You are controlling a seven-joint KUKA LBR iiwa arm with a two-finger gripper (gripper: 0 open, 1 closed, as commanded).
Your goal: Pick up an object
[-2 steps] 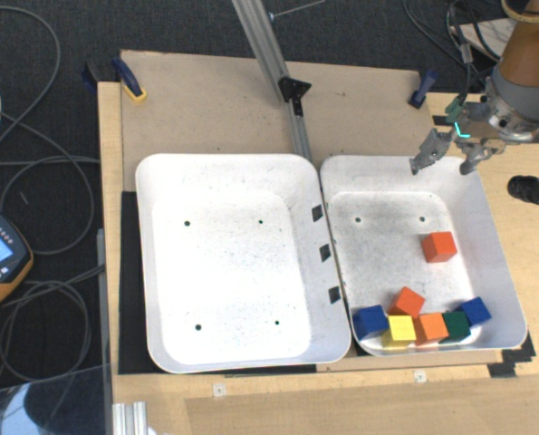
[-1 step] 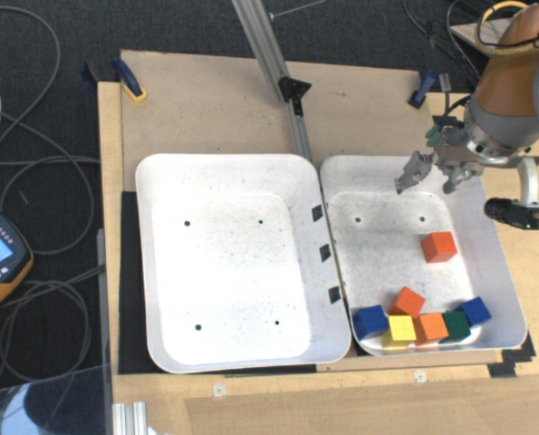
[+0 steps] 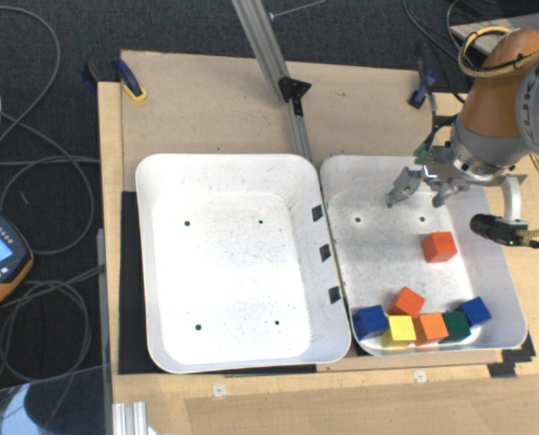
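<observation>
Orange-banded and grey, the arm (image 3: 500, 98) leans in from the right edge and bends down over the far part of the right bin (image 3: 369, 243). Its gripper (image 3: 422, 188) hangs just above the bin floor near the far wall, with its two fingers (image 3: 402, 188) spread wide and nothing between them.

Two white bins sit side by side on the bench (image 3: 206, 89), touching along their inner walls. The left bin (image 3: 160, 243) has a speckled floor with a few dark dots on it.

Seven blocks lie in the right bin. One orange block (image 3: 439, 246) sits alone in the middle of the floor, a short way nearer the camera than the gripper and apart from it. It is a small cube with a brighter top face and slightly turned edges. The other six crowd the near wall: a blue block (image 3: 370, 320) at the left end, a yellow block (image 3: 401, 329) just beside it, a second orange block (image 3: 409, 301) tilted behind those two, a third orange block (image 3: 428, 328) next in the row, a green block (image 3: 456, 323) touching it, and a second blue block (image 3: 475, 312) at the right end.

That makes three orange, two blue, one yellow and one green.
</observation>
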